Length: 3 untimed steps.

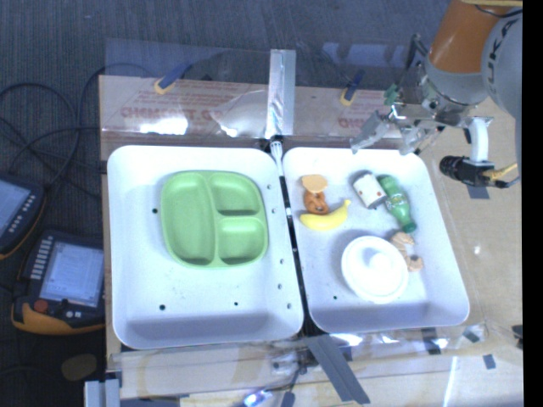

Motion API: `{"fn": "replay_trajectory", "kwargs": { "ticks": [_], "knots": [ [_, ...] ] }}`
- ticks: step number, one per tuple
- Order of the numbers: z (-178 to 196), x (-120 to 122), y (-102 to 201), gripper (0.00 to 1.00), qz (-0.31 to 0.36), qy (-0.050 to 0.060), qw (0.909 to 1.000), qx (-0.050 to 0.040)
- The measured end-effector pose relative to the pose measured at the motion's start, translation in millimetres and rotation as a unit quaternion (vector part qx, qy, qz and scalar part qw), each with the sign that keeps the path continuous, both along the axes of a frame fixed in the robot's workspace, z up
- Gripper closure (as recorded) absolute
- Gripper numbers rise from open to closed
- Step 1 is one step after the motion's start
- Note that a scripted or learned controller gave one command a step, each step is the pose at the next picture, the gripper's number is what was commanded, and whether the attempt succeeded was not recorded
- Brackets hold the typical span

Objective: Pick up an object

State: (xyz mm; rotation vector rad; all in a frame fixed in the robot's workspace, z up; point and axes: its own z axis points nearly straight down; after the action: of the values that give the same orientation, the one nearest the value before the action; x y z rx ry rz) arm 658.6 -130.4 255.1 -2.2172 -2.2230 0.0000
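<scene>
The white bowl (pixel 374 268) sits nearest in the right bin (pixel 441 303). Beyond it the banana (pixel 326 219) lies crosswise, tip curling up to the right, and the green bottle (pixel 396 200) runs near-to-far beside a small white-labelled block (pixel 367 190); its print is unreadable. The left bin (pixel 136 312) holds a green tray (pixel 214 217). Farthest, the gripper (pixel 389 134) hangs above the right bin's far rim, fingers spread, holding nothing.

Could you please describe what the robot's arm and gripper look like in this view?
The arm is grey with a broad orange band above the wrist. Below it sits a metallic wrist block carrying small green parts, and the gripper has two slim, pale grey fingers. A white bracket with a black cylindrical attachment juts out beside the wrist.
</scene>
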Motion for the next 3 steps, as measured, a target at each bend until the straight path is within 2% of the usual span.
{"fn": "replay_trajectory", "kwargs": {
  "ticks": [1,2,3],
  "knots": [
    [-131.5,13.0,5.5,0.0,-0.107,-0.013,0.9942,-0.0042],
    [-157.7,-45.5,21.7,0.0,-0.113,-0.012,0.9935,-0.0005],
    [-158.3,-76.6,32.9,0.0,-0.046,-0.016,0.9988,-0.0025]
  ]
}}
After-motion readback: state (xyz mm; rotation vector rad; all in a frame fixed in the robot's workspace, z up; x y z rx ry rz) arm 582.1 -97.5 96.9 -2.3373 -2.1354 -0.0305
